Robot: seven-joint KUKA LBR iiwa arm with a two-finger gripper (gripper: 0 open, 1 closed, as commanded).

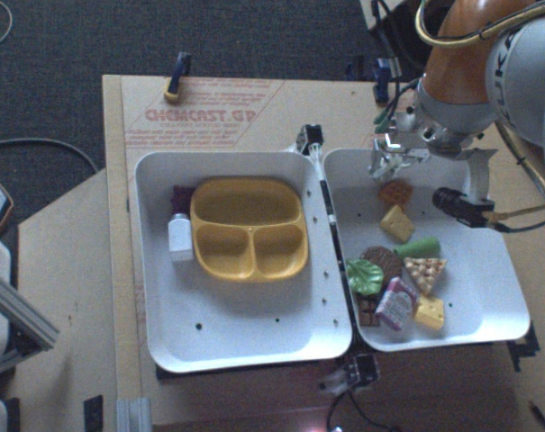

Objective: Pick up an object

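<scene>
Just below the jaws (386, 165), a round brown cookie (395, 192), apart; jaw spread impossible to tell.

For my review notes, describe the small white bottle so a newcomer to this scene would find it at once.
Start at the left bin, the one holding the yellow divided tray. Against that tray's left edge stands the small white bottle, with a dark purple item just above it. It is the only white object inside that bin, pale against the yellow tray.

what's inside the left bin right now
The left bin holds a yellow divided tray and a small white bottle against the tray's left side. Something dark purple peeks out behind the bottle; the rest is covered.
</scene>
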